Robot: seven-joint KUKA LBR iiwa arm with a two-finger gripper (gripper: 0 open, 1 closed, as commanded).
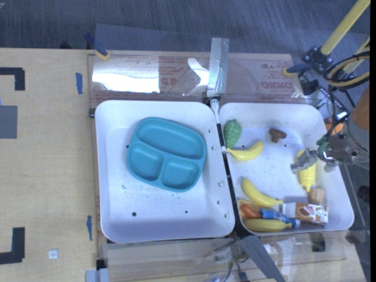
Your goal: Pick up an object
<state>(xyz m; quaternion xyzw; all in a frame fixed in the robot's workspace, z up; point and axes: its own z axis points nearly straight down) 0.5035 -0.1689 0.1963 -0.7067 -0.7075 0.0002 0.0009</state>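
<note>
The right bin (282, 113) holds several small items. A green bumpy toy (232, 133) lies by its left wall, with a yellow banana (247, 152) just below it. A small brown piece (276, 135) sits near the back. A yellow oblong item (308, 176) lies near the right wall. My gripper (309, 159) hangs right over the top end of that yellow item, and the arm comes in from the right. Nothing shows clearly as held.
The left bin (117, 210) carries a blue divided plate (166, 154). Along the right bin's front lie a second banana (260, 195), a third banana (265, 225), an orange piece (248, 209), a white and red carton (305, 212) and a tan block (318, 194). Cables hang at the right.
</note>
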